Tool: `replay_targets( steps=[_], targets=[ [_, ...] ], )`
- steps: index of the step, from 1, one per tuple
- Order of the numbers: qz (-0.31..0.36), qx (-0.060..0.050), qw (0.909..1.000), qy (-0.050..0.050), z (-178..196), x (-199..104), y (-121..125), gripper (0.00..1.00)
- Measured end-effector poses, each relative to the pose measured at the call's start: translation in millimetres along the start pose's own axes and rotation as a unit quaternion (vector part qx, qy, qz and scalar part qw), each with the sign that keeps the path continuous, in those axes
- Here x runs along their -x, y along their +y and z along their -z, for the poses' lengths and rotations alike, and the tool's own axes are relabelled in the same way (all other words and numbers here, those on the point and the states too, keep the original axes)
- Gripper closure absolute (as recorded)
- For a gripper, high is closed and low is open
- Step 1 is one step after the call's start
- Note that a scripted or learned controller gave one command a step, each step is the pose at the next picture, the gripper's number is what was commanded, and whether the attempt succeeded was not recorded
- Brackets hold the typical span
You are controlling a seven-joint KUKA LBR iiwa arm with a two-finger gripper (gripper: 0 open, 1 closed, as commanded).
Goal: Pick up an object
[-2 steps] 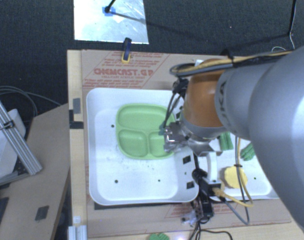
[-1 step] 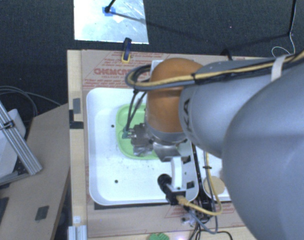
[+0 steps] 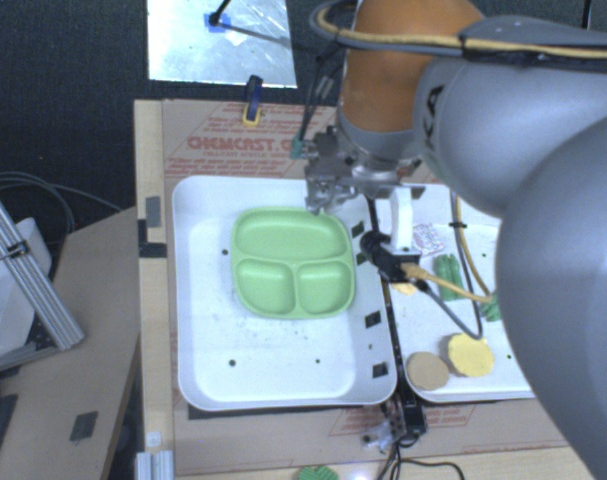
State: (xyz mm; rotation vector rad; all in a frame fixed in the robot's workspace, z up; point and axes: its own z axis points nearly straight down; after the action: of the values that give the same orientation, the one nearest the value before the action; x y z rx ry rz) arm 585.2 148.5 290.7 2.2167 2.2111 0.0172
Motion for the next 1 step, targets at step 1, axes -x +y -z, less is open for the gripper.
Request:
replay_targets(
  steps=[1],
  targets=[
    [0.005, -0.01, 0.9999, 0.0, -104.2, -26.3, 16.4, 1.0]
  ],
)
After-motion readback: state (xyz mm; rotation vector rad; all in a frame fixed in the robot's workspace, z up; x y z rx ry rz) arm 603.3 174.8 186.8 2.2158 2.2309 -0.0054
